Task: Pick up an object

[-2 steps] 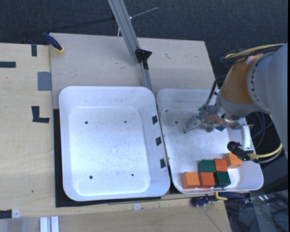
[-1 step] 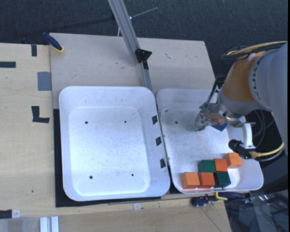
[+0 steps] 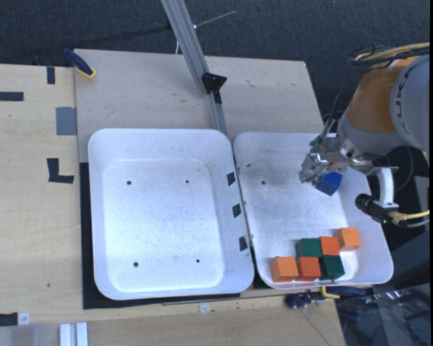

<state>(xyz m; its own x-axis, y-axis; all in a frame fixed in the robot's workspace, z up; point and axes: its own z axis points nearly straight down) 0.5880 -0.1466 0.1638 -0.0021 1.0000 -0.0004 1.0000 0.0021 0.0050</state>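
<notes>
The gripper (image 3: 319, 170) is hanging over the right shallow white plastic bin (image 3: 274, 193), clamped on a small blue block (image 3: 330, 183). Orange and green wooden blocks (image 3: 316, 258) are sitting well below it, near the bin's front edge.

One fixed camera high above the bench (image 3: 166, 92); slanted downward over both bins (image 3: 101, 150).

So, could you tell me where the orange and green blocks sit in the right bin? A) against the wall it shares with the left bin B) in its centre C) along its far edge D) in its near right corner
D: the orange and green blocks cluster in the near right corner of the right bin, nearer the camera than the gripper and the blue block.
</notes>
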